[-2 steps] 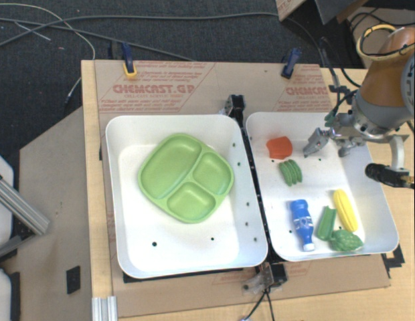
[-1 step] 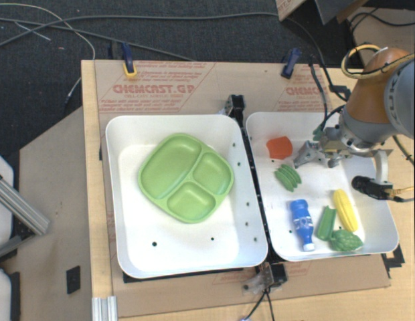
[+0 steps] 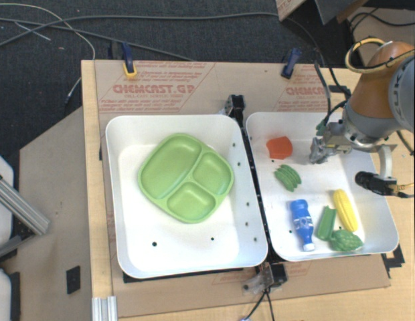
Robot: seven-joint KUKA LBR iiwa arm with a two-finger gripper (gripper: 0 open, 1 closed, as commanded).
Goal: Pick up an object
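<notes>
**Gripper low in the right bin, nothing between its fingers**

The gripper [image 3: 319, 154] hangs low over the back of the right bin [image 3: 385, 243], just right of the orange-red block [image 3: 280, 147]; its fingers point down with only a narrow gap showing, and no object sits between them; how far they are parted I cannot tell for certain.

Likely troubles, as a judgement: a descent here meets bare bin floor, for the block lies beside the fingers and not under them; a sideways correction could nudge the block toward the bin's back wall, where a finger has little room to get behind it; the leafy green piece [image 3: 287, 176] lies near the block and could be pushed along with it.

Open room is best in the middle of the right bin; the front is crowded, the blue bottle [image 3: 302, 224], green pod [image 3: 325, 223], yellow corn [image 3: 345, 209] and green broccoli-like piece [image 3: 345, 240] lying close together; the left bin [image 3: 124, 246] holds a green divided plate [image 3: 186, 177].
</notes>
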